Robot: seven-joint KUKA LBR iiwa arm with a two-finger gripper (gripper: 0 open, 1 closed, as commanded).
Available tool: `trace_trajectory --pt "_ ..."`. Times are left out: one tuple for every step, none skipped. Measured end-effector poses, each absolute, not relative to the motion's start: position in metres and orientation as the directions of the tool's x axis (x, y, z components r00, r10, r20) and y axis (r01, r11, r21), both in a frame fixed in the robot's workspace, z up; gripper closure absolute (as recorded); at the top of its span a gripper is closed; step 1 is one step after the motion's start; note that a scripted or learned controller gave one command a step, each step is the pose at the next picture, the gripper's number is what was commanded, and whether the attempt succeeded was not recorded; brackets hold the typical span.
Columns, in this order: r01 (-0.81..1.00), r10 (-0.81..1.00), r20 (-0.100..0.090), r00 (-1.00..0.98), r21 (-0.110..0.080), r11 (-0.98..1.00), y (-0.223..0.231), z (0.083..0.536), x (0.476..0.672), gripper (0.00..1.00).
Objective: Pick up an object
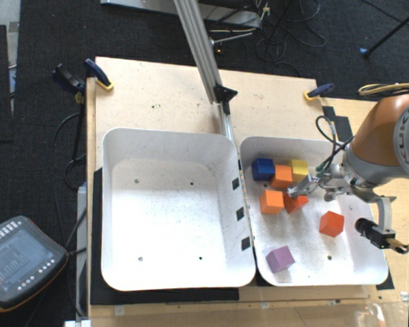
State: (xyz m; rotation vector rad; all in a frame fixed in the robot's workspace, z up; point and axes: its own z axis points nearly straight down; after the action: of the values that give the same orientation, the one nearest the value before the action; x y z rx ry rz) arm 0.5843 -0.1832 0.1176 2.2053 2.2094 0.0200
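Gripper down among the blocks in the right bin!

The gripper sits low in the right bin, fingertips touching a red cube beside an orange cube; whether the fingers are spread or pinching, I cannot tell. Just behind lie a blue cube, another orange cube and a yellow cube. A red-orange cube sits apart, a purple cube nearer the front.

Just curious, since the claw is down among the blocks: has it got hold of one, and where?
Cannot be told. The claw sits at a red block, but no grip is visible.
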Motion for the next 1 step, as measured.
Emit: trace_trajectory --pt "1.000 1.000 -0.007 0.000 0.030 0.000 -0.1837 0.1288 0.5862 1.00"
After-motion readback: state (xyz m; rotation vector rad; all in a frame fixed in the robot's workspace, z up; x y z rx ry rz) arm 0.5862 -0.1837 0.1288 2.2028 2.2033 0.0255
